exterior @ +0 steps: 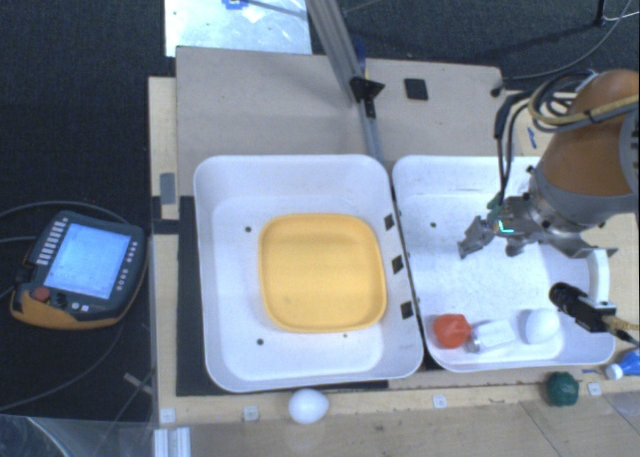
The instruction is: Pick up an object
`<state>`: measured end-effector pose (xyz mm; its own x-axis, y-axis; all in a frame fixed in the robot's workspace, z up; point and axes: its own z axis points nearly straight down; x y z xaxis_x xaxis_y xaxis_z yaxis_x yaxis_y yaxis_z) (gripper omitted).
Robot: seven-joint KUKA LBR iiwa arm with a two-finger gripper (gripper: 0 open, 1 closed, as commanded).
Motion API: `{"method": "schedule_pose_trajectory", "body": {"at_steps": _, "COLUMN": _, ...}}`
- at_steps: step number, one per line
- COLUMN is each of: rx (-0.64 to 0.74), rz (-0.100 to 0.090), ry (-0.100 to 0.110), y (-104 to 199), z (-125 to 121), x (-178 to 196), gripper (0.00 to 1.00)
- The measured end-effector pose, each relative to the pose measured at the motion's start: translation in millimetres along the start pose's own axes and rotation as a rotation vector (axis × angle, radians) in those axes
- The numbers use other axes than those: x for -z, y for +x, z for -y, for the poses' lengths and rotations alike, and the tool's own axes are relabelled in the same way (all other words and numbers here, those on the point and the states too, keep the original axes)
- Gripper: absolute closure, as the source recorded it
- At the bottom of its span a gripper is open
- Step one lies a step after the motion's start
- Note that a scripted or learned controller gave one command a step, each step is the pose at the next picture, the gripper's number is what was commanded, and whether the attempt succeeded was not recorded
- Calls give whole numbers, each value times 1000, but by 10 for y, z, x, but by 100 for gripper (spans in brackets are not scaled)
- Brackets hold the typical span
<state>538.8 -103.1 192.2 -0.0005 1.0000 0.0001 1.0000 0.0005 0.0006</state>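
Light is even, overhead, bright. White bins [300,180] run near overexposed, with faint soft shadows inside their rims. Pale glare patch on the floor behind the bins, top of frame. Pendant [78,267] screen left of the bins is blown out bluish-white. Whole frame is slightly soft; dark carpet is grainy.

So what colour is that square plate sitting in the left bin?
Yellow. The plate is a plain pale yellow with no pattern, seen clearly in the camera view.
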Motion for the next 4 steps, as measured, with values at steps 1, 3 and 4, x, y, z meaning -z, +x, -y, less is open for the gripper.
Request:
{"method": "schedule_pose_trajectory", "body": {"at_steps": 1, "rx": 0, "rz": 0, "ry": 0, "y": 0, "z": 0, "x": 0, "gripper": 0}}
{"method": "schedule_pose_trajectory", "body": {"at_steps": 3, "rx": -1, "rz": 0, "ry": 3, "y": -2, "z": 8, "x": -1033, "gripper": 0}}
{"method": "schedule_pose_trajectory", "body": {"at_steps": 4, "rx": 0, "rz": 0, "ry": -1, "y": -3, "z": -4, "x": -914, "gripper": 100}}
